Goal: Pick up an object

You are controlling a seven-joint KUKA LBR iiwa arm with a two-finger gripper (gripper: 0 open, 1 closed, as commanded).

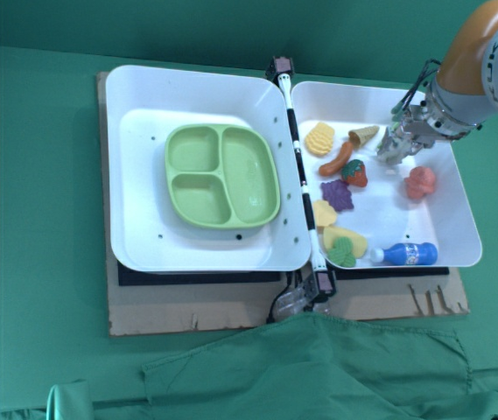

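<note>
Green cloth (319, 366) at front edge | gripper (395, 151) low in right bin (459, 234), finger state indeterminate | toy strawberry (354, 173) just left; red toy (420, 183) just right, both loose.

We see two white bins, the left bin (135, 234) and the right bin (454, 234), on a green tabletop (47, 191) over brown cardboard (161, 322). In the left bin lies a light green divided plate (222, 175). In the right bin we see a yellow pineapple toy (320, 137), an orange-red sausage (336, 158), a tan ice-cream cone (364, 134), a red strawberry with a green top (354, 173), purple grapes (337, 194), a pinkish-red lumpy toy (421, 183) at 3 o'clock, a blue bottle with a white cap (408, 254) at 6 o'clock, and a green broccoli (343, 252) against a yellow piece (347, 237). The arm (494, 46) is grey with an orange band; the tool (395, 151) is metallic grey. Green cloth (319, 366) lies at 6 o'clock.
</note>
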